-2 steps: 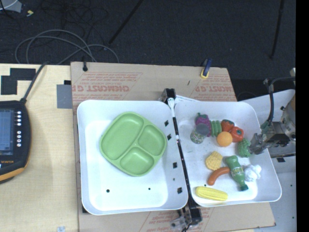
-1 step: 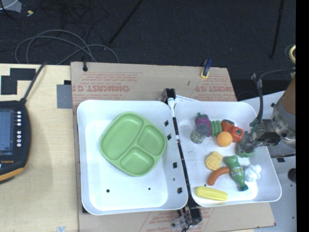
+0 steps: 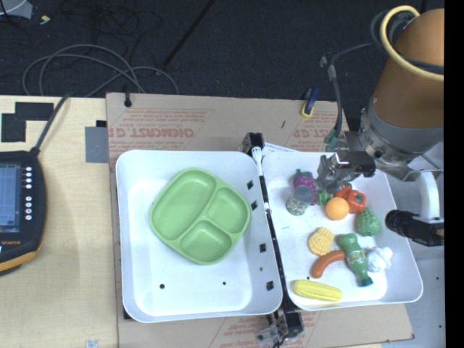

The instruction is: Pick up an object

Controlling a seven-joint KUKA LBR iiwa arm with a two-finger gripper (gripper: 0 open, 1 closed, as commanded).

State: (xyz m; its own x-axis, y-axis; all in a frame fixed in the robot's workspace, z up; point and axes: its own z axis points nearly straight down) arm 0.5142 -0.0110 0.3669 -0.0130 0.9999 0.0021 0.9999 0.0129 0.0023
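The right bin (image 3: pixel 406 281) holds several toy foods: an orange (image 3: pixel 336 209), a red tomato (image 3: pixel 354 199), a green broccoli (image 3: pixel 367 223), a yellow waffle-like piece (image 3: pixel 320 241), a sausage (image 3: pixel 328 264), a corn cob (image 3: pixel 316 290), a green bottle (image 3: pixel 354 256) with a white piece (image 3: pixel 379 258), a purple item (image 3: pixel 304 180) and a clear cup (image 3: pixel 296 204). My gripper (image 3: pixel 331 176) hangs over the bin's upper middle, just above the orange and beside the purple item. I see nothing clearly between its fingers.
The left bin (image 3: pixel 145 281) holds a green divided plate (image 3: pixel 201 214). A black divider runs between the bins. A teach pendant (image 3: pixel 18 201) lies at the far left. Cables cross the dark floor behind the bench.
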